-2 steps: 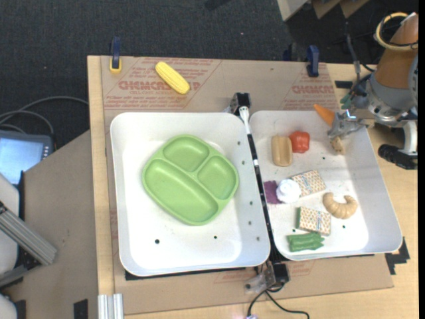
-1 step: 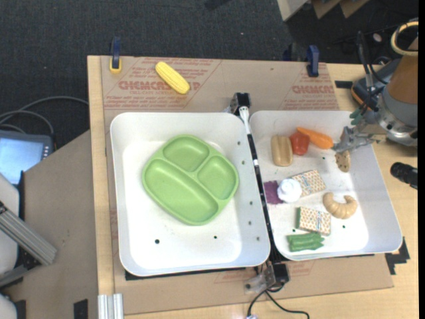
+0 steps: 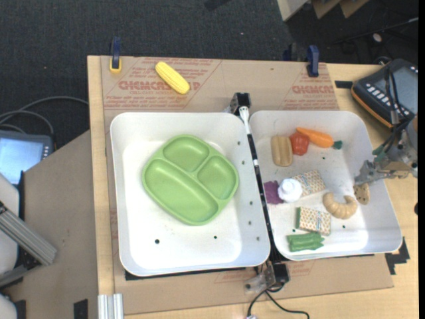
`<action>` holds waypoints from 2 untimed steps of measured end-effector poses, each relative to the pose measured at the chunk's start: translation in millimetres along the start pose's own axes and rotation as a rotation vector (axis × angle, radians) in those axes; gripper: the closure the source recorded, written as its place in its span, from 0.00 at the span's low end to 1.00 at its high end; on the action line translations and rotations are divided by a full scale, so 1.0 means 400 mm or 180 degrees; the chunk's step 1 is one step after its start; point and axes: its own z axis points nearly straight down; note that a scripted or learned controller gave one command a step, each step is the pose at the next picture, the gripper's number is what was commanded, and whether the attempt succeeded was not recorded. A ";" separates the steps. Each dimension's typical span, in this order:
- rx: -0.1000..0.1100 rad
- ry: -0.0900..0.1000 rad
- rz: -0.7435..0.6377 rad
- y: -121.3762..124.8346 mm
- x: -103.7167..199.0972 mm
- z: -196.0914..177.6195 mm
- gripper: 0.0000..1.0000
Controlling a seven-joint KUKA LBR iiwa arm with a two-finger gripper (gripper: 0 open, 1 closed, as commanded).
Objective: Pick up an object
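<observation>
"White bins, two of them: the left bin [image 3: 126,198] with one green plate [image 3: 190,178] in it, the right bin [image 3: 378,234] with all the small stuff."

"Where's the gripper [image 3: 369,173]?"

"Looking down from the camera, it sits at the right bin's right rim, just above the cookie [image 3: 362,193]. Parted or closed, I can't tell from here; it's a small grey tangle at that edge. Nothing looks to be held in it."

"So what would it go for?"

"My guess is the cookie or the croissant [image 3: 340,206]; they're nearest. They lie just beside each other, and that's the trouble. A drop between them could shove one aside and come up bare. The cookie is also close to the bin wall, so the gripper could catch the rim instead."

"And the rest?"

"Crowded too. The carrot [image 3: 316,137] touches the tomato [image 3: 299,145], with the bun [image 3: 282,150] just beside that. The purple piece [image 3: 271,192] and the white cap [image 3: 290,190] touch as well. Any of those pairs could be nudged rather than picked."

"Count them for me."

"In the right bin, ten, one of each: carrot, tomato, bun, purple piece, white cap, cracker [image 3: 310,180], croissant, cookie, patterned block [image 3: 313,220], green piece [image 3: 305,242]. One corn cob [image 3: 172,77] lies out on the bench, well apart from the arm."
</observation>
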 end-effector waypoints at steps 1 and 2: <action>-0.0040 -0.0007 -0.0043 0.055 0.187 -0.099 1.00; -0.0025 -0.0011 -0.0019 0.050 0.174 -0.093 0.00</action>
